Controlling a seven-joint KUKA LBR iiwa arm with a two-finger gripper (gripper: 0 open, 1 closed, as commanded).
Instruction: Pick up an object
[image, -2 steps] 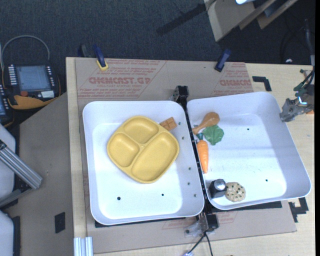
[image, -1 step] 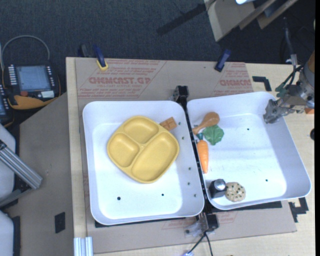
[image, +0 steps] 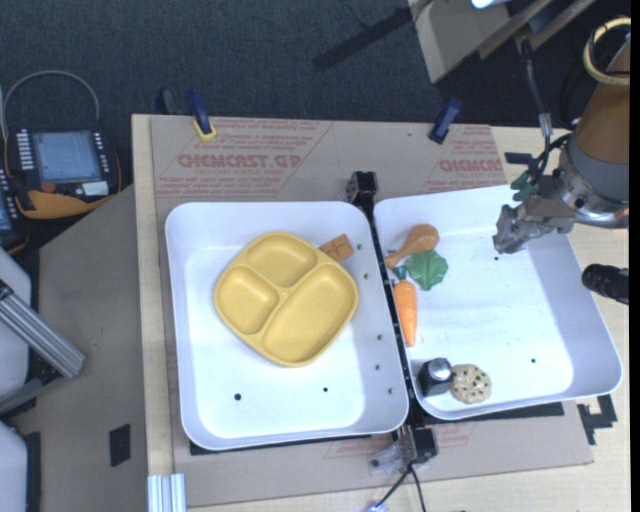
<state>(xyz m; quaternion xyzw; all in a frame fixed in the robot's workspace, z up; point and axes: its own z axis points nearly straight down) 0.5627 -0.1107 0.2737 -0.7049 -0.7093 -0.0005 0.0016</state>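
White plastic forms both shallow bins, which sit side by side on the bench. The left bin holds a yellow divided plate with three compartments, lying toward its upper half. A small brown block touches the plate's upper right rim, near the wall shared with the other bin.

The right bin holds several toy foods, all gathered along its left side. A drumstick lies tilted near the top. Just below it sits a green broccoli piece, touching or nearly touching the drumstick. An orange carrot lies lengthwise along the left wall, just beside the broccoli. Lower down, near the front corner, a round black and silver object sits just beside a speckled cookie.

The gripper hangs over the upper right part of the right bin, well apart from the toys, with the grey arm and its orange band rising behind it. Whether its claw is apart or together cannot be told; nothing shows between its tips.
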